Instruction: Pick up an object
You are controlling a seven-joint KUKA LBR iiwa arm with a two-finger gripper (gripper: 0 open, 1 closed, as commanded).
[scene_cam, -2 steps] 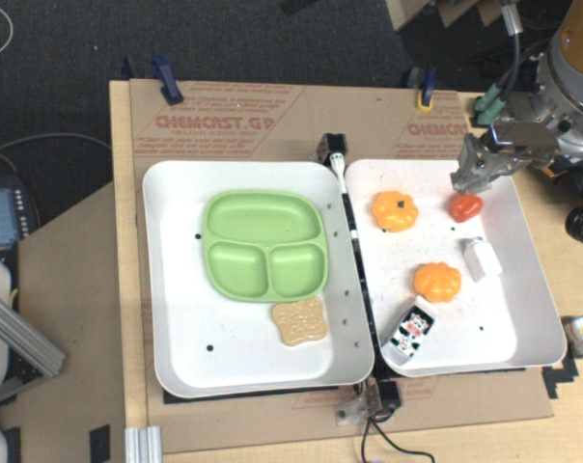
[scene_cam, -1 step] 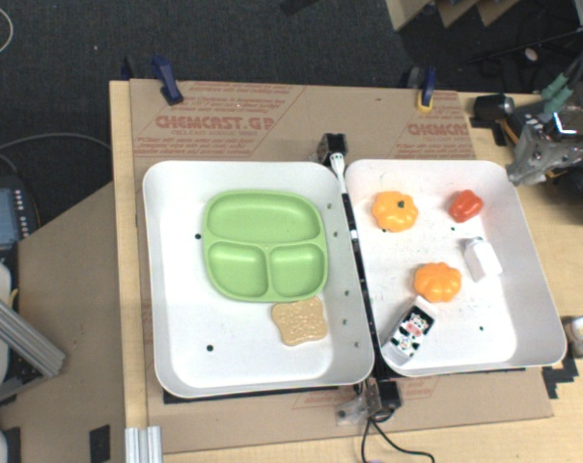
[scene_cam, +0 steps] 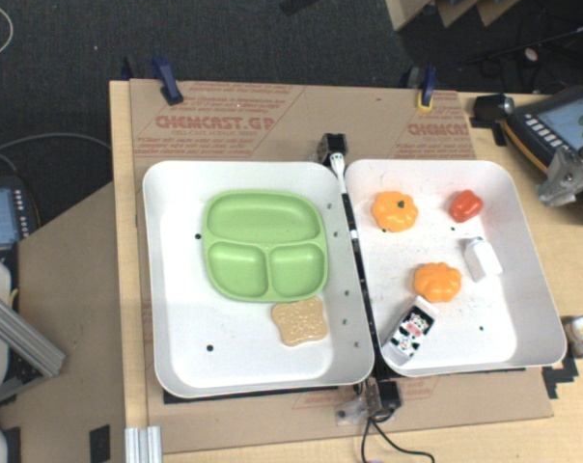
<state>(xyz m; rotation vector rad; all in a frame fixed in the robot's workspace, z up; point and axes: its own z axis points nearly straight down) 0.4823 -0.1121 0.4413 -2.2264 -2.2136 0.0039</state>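
Observation:
The right bin holds several small objects. An orange pumpkin-shaped toy lies near its far left, and a red pepper-like piece sits to its right. A second orange toy rests in the middle, with a small white-grey block just beyond it on the right. A white carton with black spots lies tilted at the near left corner. In the left bin sits a green three-compartment plate, and a tan slice of toast touches its near edge.
Both bins rest on a brown cardboard sheet held by clamps at the back. A black clip sits at the far end of the seam between the bins. Grey and orange equipment stands off the bench at the right.

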